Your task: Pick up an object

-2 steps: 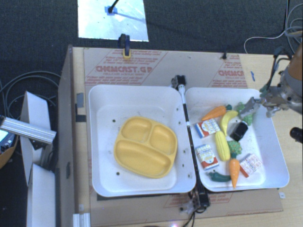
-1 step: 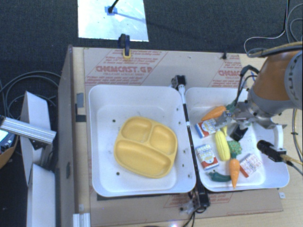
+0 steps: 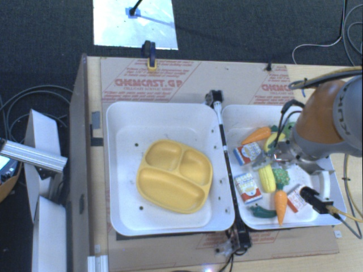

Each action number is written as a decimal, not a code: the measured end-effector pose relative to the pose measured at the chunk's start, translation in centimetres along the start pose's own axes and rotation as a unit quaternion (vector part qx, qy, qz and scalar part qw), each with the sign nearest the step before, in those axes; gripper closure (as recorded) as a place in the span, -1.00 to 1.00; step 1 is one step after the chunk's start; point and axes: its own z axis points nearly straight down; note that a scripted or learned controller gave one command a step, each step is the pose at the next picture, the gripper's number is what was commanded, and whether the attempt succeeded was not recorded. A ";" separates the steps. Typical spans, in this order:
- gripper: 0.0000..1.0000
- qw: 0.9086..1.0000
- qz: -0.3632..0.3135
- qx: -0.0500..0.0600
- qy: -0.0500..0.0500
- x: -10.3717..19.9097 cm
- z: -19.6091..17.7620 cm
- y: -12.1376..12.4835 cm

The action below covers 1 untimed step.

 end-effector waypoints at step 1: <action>-1.00 1.000 0.003 -0.005 -0.004 0.9 0.9 -3.1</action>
